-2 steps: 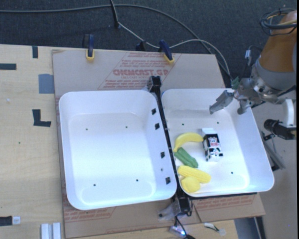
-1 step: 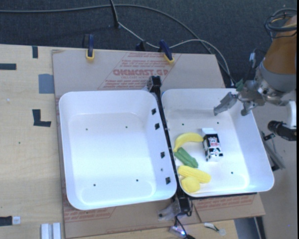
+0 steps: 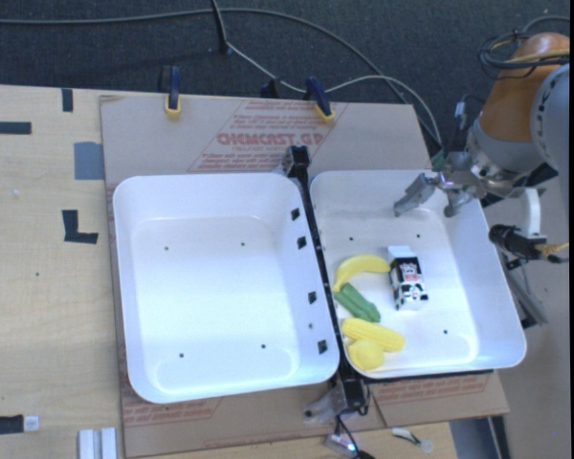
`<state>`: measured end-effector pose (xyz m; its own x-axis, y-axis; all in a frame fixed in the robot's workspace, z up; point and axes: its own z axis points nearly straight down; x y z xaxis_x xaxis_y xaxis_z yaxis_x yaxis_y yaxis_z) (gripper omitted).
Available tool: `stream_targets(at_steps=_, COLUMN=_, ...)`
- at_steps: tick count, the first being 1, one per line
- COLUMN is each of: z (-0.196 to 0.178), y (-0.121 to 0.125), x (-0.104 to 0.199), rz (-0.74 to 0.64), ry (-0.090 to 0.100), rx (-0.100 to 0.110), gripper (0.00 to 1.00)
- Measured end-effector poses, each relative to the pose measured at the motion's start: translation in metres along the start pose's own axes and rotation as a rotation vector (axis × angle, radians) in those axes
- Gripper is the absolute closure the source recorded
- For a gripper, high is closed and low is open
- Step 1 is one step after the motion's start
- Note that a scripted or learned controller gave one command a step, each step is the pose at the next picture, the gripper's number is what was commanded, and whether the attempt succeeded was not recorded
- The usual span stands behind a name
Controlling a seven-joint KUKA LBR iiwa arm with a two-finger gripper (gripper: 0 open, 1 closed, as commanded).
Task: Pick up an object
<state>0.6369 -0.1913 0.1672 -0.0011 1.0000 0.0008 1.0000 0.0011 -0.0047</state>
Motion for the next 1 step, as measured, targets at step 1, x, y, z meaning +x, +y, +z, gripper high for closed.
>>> stream_targets(at_steps=1, z=0.0099, y=0.0167, x=-0.0129, rz=0.001, ry=-0.001, rx=-0.004, gripper=0.00)
